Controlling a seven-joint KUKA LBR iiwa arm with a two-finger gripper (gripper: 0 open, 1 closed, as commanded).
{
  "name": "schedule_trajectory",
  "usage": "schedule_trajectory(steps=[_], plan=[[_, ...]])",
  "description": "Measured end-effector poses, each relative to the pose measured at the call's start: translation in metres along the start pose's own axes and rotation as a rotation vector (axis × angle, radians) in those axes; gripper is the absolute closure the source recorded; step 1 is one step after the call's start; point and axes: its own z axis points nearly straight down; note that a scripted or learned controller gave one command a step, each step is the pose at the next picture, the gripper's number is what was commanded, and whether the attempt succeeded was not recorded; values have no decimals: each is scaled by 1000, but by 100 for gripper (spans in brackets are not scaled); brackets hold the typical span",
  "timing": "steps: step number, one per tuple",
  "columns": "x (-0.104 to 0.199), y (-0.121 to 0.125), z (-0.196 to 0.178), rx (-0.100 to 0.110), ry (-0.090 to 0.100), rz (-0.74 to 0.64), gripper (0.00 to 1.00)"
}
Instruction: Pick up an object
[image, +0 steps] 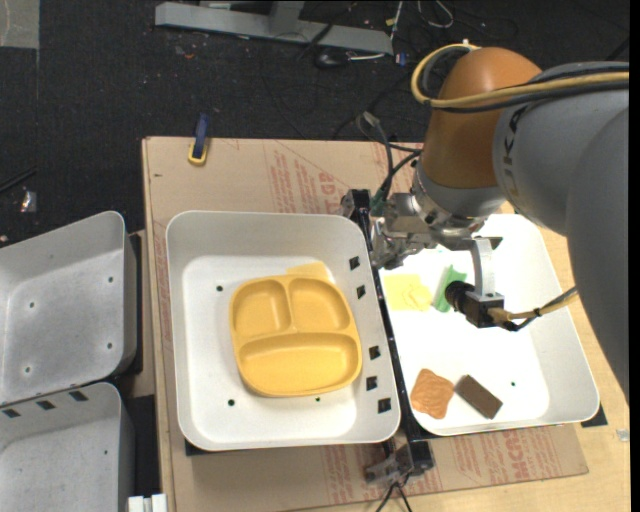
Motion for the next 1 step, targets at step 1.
schedule_trajectory(steps=[1], plan=[[49, 16, -3, -1, 2, -1, 100]])
